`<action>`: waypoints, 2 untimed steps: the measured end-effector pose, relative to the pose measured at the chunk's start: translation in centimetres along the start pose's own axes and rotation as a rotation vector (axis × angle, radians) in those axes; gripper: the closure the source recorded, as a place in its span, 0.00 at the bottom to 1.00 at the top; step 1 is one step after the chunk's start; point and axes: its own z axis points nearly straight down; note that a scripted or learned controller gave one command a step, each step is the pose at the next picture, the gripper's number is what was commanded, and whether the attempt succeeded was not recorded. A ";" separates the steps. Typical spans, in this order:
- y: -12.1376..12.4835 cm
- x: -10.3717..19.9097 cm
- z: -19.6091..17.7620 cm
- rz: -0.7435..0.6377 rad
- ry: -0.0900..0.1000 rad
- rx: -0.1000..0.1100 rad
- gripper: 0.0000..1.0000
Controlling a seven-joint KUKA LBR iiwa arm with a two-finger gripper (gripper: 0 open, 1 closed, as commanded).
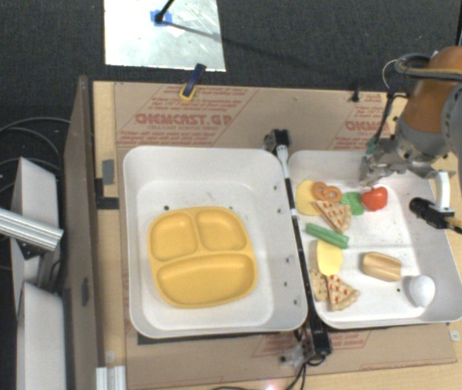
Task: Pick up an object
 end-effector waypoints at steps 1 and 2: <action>0.0 0.0 0.0 -0.002 0.000 0.001 0.00; -4.6 0.5 0.9 0.008 0.001 0.000 0.00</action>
